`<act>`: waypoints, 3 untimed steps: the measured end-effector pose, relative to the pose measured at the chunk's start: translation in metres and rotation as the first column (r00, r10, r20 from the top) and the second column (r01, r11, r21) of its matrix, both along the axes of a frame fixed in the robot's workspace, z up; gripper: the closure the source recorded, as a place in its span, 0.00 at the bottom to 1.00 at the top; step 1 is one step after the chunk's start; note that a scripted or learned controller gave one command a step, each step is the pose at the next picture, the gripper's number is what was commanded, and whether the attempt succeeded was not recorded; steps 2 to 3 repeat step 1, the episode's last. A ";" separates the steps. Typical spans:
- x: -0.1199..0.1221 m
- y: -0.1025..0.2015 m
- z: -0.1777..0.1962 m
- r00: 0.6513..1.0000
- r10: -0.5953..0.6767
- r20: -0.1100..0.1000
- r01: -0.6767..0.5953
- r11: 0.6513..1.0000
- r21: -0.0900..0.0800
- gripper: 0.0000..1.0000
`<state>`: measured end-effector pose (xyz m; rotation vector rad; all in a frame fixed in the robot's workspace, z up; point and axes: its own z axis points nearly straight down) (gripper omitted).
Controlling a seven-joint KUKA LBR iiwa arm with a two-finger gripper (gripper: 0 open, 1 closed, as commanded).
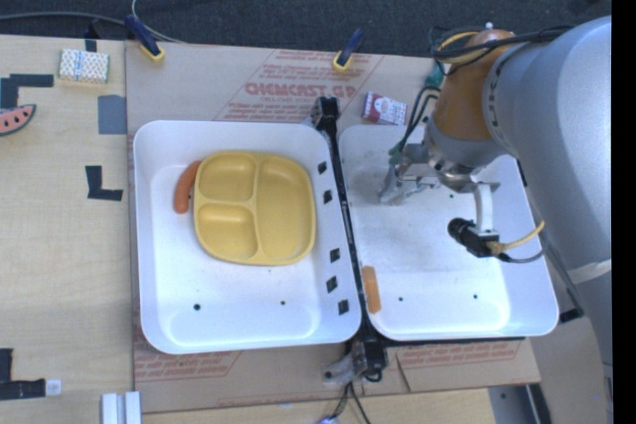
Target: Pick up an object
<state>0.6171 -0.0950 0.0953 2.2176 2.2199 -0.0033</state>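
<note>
**Overhead: tool low in the right bin, nothing between its fingers**

Right now the arm (556, 114) reaches in over the right bin (517, 313), and its tool (396, 189) sits low near that bin's back left part, close to the floor. The fingers look narrowly parted, with nothing seen between them.

An orange piece (371, 288) lies at the right bin's left edge, toward the front, against the divider between the bins. It is well apart from the tool.

The left bin (169, 313) carries a yellow tray (254, 208) with compartments, set toward the back. A carrot (183, 188) lies just beside the tray's left edge, touching or nearly touching it.

On the surface behind the right bin, a small red and white packet (383, 108) lies near the bin's back left corner.
</note>
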 end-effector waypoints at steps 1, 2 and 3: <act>-0.023 0.092 0.089 1.000 0.002 -0.002 -0.002 1.000 0.005 1.00; -0.023 0.092 0.089 1.000 0.002 -0.002 -0.002 1.000 0.005 1.00; -0.023 0.092 0.089 1.000 0.002 -0.002 -0.002 1.000 0.005 1.00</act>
